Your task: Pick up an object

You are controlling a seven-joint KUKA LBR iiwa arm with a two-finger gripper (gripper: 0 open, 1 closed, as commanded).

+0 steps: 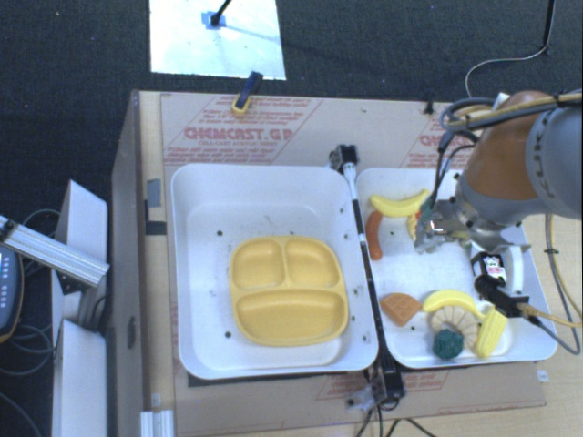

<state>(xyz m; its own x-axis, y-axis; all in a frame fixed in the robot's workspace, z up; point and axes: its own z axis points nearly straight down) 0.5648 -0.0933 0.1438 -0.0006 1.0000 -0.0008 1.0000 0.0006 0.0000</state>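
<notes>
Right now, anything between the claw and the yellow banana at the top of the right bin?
Nothing visible. The claw sits right beside the curved yellow toy banana, near its right end, with only bare floor of the right white bin around. The orange sausage lies off to the left.

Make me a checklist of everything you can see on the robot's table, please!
Surface: brown bench top with red printing, bearing two white bins.
Job's things: right bin holds a banana, an orange sausage-shaped toy, an orange wedge, a second banana, a yellow piece, a round biscuit-like piece and a dark teal ball.
Clutter: left bin holds a yellow divided plate.
Grippers: gripper low over the right bin beside the upper banana; grip cannot be judged.
Cables: black cable along the arm; thin cable on the floor.
Surroundings: dark carpet, a white sheet behind the bench.
</notes>
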